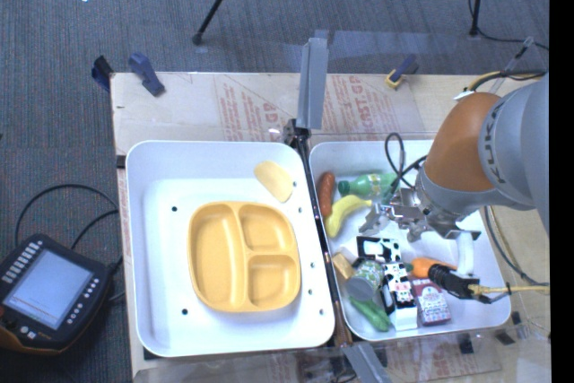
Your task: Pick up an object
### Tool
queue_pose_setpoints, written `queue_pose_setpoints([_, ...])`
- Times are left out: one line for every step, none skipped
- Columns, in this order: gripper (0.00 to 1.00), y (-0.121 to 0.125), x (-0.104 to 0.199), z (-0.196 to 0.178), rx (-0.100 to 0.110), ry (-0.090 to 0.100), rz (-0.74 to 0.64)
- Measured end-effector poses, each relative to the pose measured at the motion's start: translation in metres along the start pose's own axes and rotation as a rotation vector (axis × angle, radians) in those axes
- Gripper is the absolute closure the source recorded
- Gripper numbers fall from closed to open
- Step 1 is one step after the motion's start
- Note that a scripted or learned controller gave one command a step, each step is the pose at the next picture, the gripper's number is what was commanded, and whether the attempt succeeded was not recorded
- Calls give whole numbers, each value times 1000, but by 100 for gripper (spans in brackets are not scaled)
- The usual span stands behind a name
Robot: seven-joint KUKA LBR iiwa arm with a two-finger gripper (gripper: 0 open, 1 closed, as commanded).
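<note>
My gripper (384, 233) hangs low over the middle of the right bin (498, 282), reaching in from the right under the orange wrist band. Just left of it lie a yellow banana (345, 211), a green bottle (366, 184) and a reddish sausage (325, 188). Right below it sits a black-and-white patterned toy (378, 248). An orange carrot (429, 265), a green vegetable (369, 311) and small cartons (399, 291) crowd the bin's near end. The arm hides the bin's far right part.
The left bin (148, 193) holds a yellow divided plate (244, 254) and a pale yellow lump (274, 179) near its far right corner. A grey post (313, 85) stands behind the seam between the bins. A tablet (49, 287) lies off the bench at left.
</note>
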State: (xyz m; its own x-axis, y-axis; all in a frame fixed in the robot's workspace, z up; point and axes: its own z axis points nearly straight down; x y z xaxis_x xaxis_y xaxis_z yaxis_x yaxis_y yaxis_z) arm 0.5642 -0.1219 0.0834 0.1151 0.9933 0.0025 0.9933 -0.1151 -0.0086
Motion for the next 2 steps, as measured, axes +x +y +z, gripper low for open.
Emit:
queue_pose_setpoints([0, 69, 5, -1, -3, -1, -76])
queue_pose_setpoints([0, -4, 31, 0, -1, -1, 8])
